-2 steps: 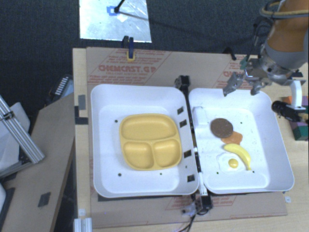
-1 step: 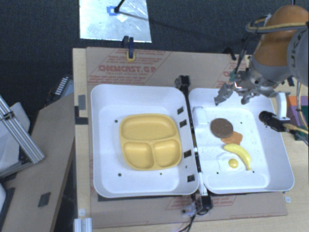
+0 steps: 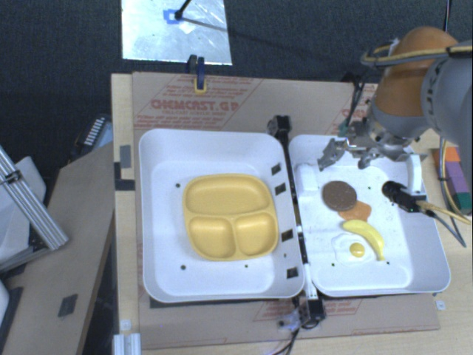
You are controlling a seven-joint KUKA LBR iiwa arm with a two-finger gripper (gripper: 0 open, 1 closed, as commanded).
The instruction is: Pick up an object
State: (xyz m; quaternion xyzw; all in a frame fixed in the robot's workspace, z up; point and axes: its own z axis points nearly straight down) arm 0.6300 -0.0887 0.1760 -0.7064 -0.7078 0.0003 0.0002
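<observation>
On the bench (image 3: 81,220), seen from the overhead camera, two white bins sit side by side. The left bin (image 3: 159,198) carries a yellow divided plate (image 3: 222,217) at its centre. The right bin (image 3: 421,268) holds the likely targets. A brown disc (image 3: 339,195) lies near the middle, and an orange piece (image 3: 359,211) touches it at its 4 o'clock edge. A banana (image 3: 367,235) lies toward 5 o'clock of the disc, just beside a fried egg (image 3: 353,251). The pincer (image 3: 347,157) hangs at the bin's 12 o'clock side, just 12 o'clock of the disc. Its fingers look spread and nothing is between them. All four pieces look like toy food, so probably light and stiff rather than fragile. The disc and egg lie flat and offer little edge, so fingers may slide over them. The banana seems the easiest hold. It is thicker and rounded, and best taken across its middle, though its smooth skin may slip.
</observation>
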